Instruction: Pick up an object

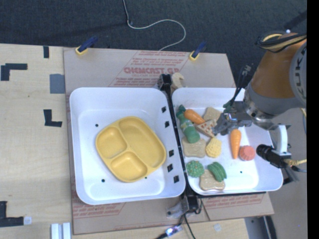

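Here, fingers point(223, 125) low in right bin point(264, 183), beside carrot point(235, 143), spread unclear, cannot tell.

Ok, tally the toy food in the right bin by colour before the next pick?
Orange or red: 3, carrot, carrot, red piece
Green: 4
Tan or beige: 4
Yellow: 1, corn
Total: 12
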Controlling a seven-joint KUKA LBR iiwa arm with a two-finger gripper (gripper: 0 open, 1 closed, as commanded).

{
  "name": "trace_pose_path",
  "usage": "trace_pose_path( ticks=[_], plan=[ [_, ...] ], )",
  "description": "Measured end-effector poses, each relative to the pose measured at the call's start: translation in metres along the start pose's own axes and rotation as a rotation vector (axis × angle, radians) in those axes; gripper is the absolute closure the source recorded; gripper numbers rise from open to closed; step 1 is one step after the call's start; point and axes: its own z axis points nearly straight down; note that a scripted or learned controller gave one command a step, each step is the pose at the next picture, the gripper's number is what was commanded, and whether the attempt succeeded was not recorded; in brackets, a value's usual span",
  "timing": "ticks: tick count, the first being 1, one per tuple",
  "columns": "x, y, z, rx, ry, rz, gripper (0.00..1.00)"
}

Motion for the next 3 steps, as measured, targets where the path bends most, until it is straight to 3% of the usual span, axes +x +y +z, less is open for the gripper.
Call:
trace_pose_path(
  ticks=[3],
  plan=[
    [0.158,0.031,0.022,0.002,0.000,0.000,1.00]
  ],
)
